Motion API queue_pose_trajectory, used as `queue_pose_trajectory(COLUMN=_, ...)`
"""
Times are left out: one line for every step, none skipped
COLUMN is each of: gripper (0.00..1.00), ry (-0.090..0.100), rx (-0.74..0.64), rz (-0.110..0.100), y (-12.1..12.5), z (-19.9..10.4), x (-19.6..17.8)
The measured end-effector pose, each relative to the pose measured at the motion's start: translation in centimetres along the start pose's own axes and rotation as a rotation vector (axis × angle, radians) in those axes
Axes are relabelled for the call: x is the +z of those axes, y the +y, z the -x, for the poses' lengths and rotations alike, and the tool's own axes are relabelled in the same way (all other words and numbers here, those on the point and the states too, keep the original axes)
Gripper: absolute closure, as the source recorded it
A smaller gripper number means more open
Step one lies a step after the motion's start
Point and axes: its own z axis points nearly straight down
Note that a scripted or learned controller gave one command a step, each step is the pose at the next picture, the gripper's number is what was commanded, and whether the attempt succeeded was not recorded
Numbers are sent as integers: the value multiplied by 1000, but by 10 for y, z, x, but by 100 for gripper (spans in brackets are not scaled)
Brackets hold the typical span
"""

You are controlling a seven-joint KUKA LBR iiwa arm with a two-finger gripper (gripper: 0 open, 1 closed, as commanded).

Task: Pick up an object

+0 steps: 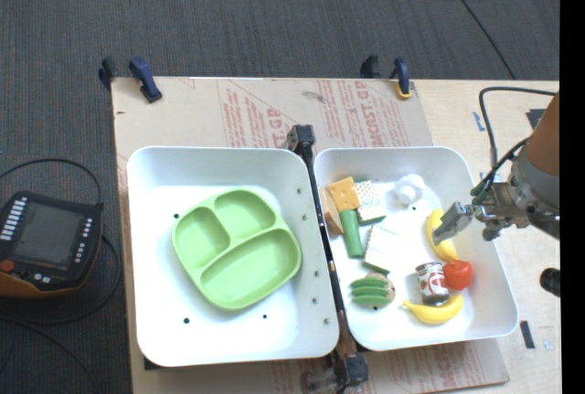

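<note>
My gripper (pixel 454 220) hangs over the right bin (pixel 475 200), close to its right wall, and its tip is right on top of a yellow banana (pixel 441 237). I cannot tell how my fingers are set, and I cannot tell if they touch the banana. Just below that banana sits a red tomato (pixel 459 273), and a small can (pixel 431 281) stands right beside the tomato. A second banana (pixel 433 311) lies just under the can, near the bin's front wall. Farther from the first banana, toward the middle of the bin, lie a green stick (pixel 352 234), a white card (pixel 378 243) and a bunch of green pea pods (pixel 369 291). Up toward the back wall are a yellow cheese slice (pixel 344 195) and a small white thing (pixel 408 191). Well away from the banana, in the left bin (pixel 155 200), rests a light green plate (pixel 237 246) with three parts. Past that bin, off the bench, sits a black and orange controller (pixel 47 243).
</note>
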Motion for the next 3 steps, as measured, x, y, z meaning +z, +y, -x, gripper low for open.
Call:
queue_pose_trajectory(gripper=0, ry=1, rx=2, rz=-2, y=29, z=1, x=119)
queue_pose_trajectory(gripper=0, ry=1, rx=-1, rz=-1, y=82, z=-59, x=160)
queue_pose_trajectory(gripper=100, ry=1, rx=3, rz=-2, y=82, z=-58, x=150)
